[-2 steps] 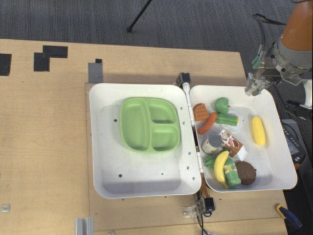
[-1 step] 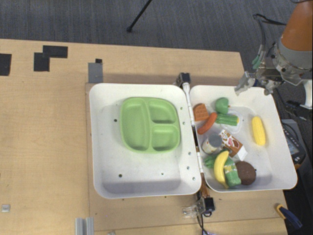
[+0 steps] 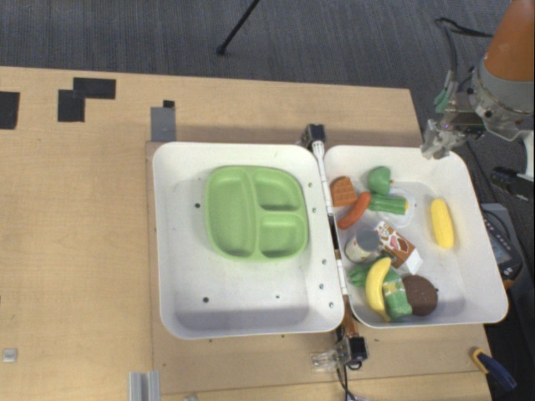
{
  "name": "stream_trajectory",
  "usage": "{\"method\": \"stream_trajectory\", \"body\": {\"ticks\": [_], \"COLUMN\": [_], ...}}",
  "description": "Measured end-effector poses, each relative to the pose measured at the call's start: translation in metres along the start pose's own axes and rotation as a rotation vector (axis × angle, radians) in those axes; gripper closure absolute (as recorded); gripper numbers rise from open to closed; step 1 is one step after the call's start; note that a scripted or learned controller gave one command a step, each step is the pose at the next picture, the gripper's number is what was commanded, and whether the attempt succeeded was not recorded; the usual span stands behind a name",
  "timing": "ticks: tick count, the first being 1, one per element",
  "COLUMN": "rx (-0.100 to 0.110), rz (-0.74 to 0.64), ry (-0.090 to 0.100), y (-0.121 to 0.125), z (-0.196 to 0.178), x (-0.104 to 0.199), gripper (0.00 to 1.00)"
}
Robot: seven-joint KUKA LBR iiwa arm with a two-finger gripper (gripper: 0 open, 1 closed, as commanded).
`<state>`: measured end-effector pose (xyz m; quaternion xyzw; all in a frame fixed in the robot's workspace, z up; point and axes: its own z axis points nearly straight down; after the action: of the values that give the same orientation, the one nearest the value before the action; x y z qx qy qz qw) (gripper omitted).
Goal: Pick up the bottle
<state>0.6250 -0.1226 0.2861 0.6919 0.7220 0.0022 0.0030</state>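
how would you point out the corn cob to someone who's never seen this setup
Look in the right-hand white bin, at its right side. The corn cob lies there alone, apart from the toy food heaped along the bin's left. It is plain yellow and straight, unlike the curved banana.

Left bin point(image 3: 180, 307): a green divided plate point(image 3: 255, 213), three compartments, lying flat near the middle. Right bin point(image 3: 476, 224): toy food in a loose heap. An ear of corn point(image 3: 441, 223) lies apart toward the right wall. A carrot point(image 3: 354, 209) lies tilted beside a waffle-like brown piece point(image 3: 343, 190) near the left wall. A banana point(image 3: 378, 285) lies at the front, close beside a dark brown lump point(image 3: 420, 294). Both bins sit on a wooden bench point(image 3: 75, 249); black tape marks point(image 3: 85, 95) at its far left.
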Motion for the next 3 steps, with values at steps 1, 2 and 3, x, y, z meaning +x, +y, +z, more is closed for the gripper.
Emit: {"method": "stream_trajectory", "body": {"ticks": [1, 2, 3], "rx": [0.001, 0.005, 0.006], "rz": [0.060, 0.230, 0.242], "ry": [-0.002, 0.000, 0.002], "y": [-0.011, 0.010, 0.046], "z": [-0.105, -0.048, -0.003], "x": [-0.084, -0.031, 0.039], "gripper": [1.00, 1.00, 1.00]}}
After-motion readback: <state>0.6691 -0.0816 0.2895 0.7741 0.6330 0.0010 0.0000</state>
